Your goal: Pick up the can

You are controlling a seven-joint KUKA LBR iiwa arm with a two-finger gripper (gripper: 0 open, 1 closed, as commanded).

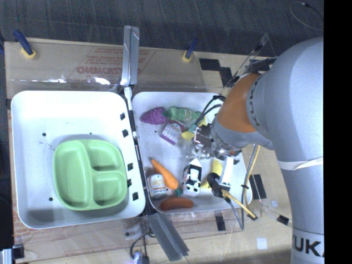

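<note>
One small cylindrical can (158,185), tapered carrot (165,173)

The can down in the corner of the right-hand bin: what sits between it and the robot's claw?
In the camera view, the orange carrot lies slantwise between the can and the gripper, beside the can.

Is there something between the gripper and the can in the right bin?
Yes. The gripper hangs over the middle of the right bin, and the can stands at the bin's near left corner. The carrot lies slantwise between them, right beside the can, and a black-and-white toy sits just beyond it.
</note>
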